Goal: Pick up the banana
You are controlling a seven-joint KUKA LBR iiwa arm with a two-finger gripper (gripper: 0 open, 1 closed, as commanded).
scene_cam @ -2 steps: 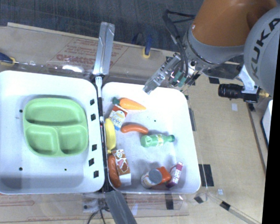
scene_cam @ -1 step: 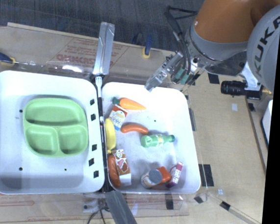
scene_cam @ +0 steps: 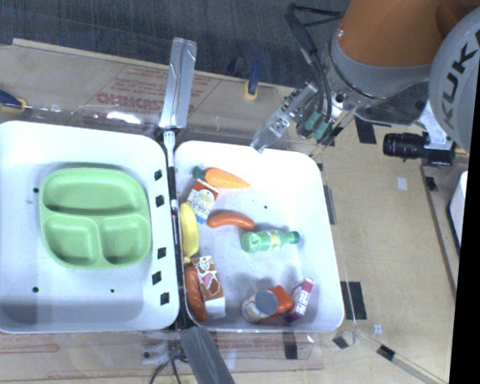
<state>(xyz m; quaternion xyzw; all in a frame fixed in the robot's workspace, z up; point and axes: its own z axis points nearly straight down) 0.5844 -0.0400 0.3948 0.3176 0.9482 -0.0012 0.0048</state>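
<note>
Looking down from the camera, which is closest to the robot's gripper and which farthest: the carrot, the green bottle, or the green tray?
1. Carrot, at the right bin's top, just below the gripper.
2. Green bottle, mid-bin, lower.
3. Green tray, over in the left bin.

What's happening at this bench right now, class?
A grey and orange robot arm reaches in from the right, its gripper poised over the far rim of the right bin. The banana lies untouched against that bin's left wall among other toy foods. The left bin holds a green tray.
</note>
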